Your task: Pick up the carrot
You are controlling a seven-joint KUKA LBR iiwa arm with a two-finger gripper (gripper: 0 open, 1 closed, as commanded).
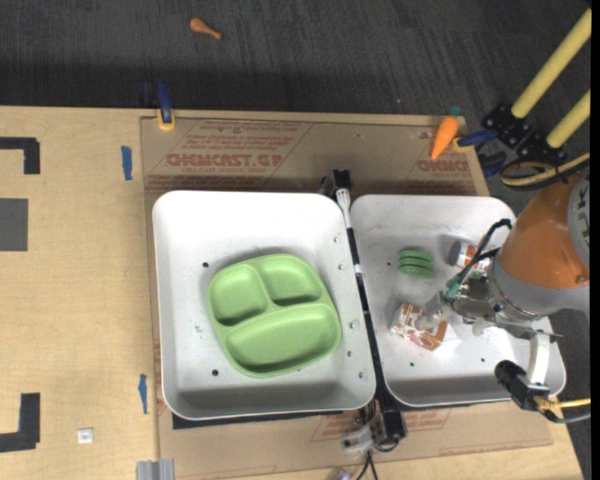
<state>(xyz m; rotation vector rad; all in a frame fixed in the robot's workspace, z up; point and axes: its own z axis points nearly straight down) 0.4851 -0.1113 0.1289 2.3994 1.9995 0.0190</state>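
The table (75, 309) is a light brown board, and a flat cardboard sheet (281, 150) with red printing lies on it under two white bins. The left bin (178, 281) is the bigger-looking one and it holds a green plate (274, 311) with three compartments, lying a little turned. The right bin (412, 225) stands just beside it, and a black strip runs between their rims.

The arm (548, 253) comes in from the right side, grey with its orange band, and it hangs over the right part of the right bin. The gripper (459, 298) points toward the middle of this bin, close to the small things there. I cannot tell if it is open or closed, and I see nothing clearly held in it.

In the right bin there is a small green ribbed object (415, 261) near the middle, and a little lower an orange and white packet (419, 325), just beside the gripper tip.

The carrot (445, 134) is outside both bins. It lies on the cardboard sheet behind the right bin, near the far right corner, with its green top pointing away. Another small orange thing (204, 28) lies far away on the dark floor.
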